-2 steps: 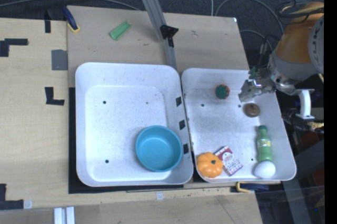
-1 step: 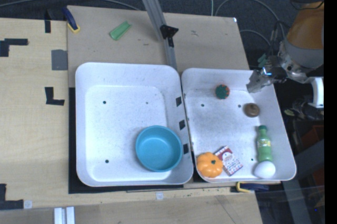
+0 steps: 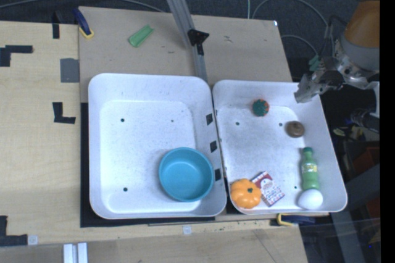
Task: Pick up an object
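The right bin (image 3: 244, 144) holds a teal ball (image 3: 260, 108), a brown round piece (image 3: 295, 129), a green bottle (image 3: 309, 170), a white egg (image 3: 310, 199), an orange pumpkin (image 3: 245, 194) and a red-and-white packet (image 3: 268, 188). A blue bowl (image 3: 186, 173) sits in the left bin (image 3: 123, 132) near its front right corner. My gripper (image 3: 307, 90) hangs over the right bin's back right corner, above and to the right of the teal ball, with nothing seen in it.
A grey pole (image 3: 179, 2) with a black clamp crosses the bench behind the bins. A green block (image 3: 140, 36) lies on the board at the back left. Cables run along the back right.
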Robot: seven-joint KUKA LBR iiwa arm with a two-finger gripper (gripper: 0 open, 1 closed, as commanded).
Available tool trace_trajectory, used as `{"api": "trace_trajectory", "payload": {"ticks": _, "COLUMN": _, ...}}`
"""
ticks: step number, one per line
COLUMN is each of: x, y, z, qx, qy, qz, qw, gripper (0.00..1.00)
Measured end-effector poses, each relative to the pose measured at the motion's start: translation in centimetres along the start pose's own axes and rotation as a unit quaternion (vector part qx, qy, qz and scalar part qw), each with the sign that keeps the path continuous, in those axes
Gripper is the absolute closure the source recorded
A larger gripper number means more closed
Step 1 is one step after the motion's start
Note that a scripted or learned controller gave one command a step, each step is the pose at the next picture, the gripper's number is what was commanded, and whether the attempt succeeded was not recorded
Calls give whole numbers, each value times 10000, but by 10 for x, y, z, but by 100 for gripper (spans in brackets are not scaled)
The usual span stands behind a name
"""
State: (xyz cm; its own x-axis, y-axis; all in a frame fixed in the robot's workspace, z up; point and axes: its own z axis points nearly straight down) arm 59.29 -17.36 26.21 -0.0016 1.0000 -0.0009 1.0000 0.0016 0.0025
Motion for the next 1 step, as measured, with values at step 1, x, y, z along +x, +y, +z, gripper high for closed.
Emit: {"api": "trace_trajectory", "payload": {"ticks": 1, "x": 48, "y": -1, "z": 12, "qx": 22, "qy": 9, "qz": -18, "qw": 10000, "gripper": 100}}
